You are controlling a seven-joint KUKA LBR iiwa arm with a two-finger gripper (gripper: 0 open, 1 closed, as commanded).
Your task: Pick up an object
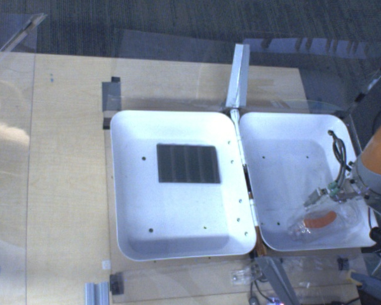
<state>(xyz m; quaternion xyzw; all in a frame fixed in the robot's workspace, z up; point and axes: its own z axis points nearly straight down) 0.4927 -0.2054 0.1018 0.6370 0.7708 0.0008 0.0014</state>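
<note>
Orange object [319,220] lies in the right bin [286,138], near its front right corner, among clear wrapping. Gripper [333,192] sits just above it; its opening cannot be told. Advised: centre over the object, avoiding the bin wall.

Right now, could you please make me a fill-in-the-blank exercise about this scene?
1. The bench bears ____ white bins.
2. The dark rectangular panel lies in the ____ bin.
3. The orange object lies in the ____ bin.
4. The gripper is over the ____ bin.

Missing words: two; left; right; right
</note>
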